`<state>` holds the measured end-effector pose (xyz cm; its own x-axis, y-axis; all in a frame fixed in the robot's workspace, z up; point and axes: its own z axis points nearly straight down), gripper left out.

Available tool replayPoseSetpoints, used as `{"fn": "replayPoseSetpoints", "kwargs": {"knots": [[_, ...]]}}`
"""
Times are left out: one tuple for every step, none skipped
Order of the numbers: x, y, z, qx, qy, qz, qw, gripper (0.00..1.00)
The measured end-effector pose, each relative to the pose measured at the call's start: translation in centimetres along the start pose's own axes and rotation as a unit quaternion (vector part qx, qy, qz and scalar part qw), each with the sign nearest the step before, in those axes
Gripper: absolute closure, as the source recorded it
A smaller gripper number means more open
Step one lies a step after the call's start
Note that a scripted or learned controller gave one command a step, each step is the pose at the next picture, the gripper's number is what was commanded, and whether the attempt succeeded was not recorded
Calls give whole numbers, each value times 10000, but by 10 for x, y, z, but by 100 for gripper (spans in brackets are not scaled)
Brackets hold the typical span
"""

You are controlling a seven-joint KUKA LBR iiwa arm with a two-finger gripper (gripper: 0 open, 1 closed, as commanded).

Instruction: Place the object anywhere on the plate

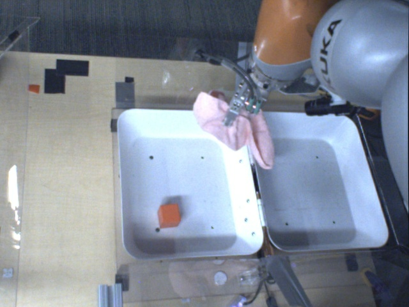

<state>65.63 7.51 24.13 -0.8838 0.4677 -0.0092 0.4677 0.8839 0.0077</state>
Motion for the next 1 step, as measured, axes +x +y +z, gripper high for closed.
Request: {"fn": "replayPoseSetpoints", "kwargs": {"knots": [[29,42,8,-10,2,-1992,9800,100]]}}
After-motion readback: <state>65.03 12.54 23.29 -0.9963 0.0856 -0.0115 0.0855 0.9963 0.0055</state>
